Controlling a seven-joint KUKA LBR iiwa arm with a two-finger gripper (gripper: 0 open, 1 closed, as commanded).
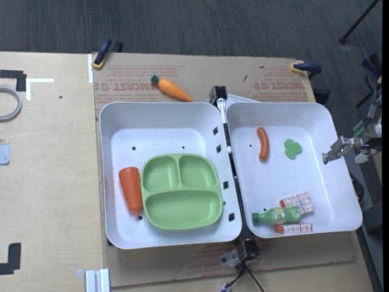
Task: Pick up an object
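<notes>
The right bin (328, 126) holds a brown sausage (262, 143), a small green leafy piece (293, 149), a green bottle (276, 215) lying on its side, and a red-and-white box (298, 203) next to the bottle. My gripper (341, 149) hangs over the right rim of that bin, apart from all of these, with the leafy piece nearest to its left. Nothing is seen in its grasp. The arm itself is mostly cut off at the right edge.
The left bin (115, 120) carries a green divided plate (181, 191) and an orange-red cylinder (130, 189) along its left wall. A toy carrot (172, 88) lies on the cardboard behind the bins. Clamps (102, 52) hold the cardboard's back corners.
</notes>
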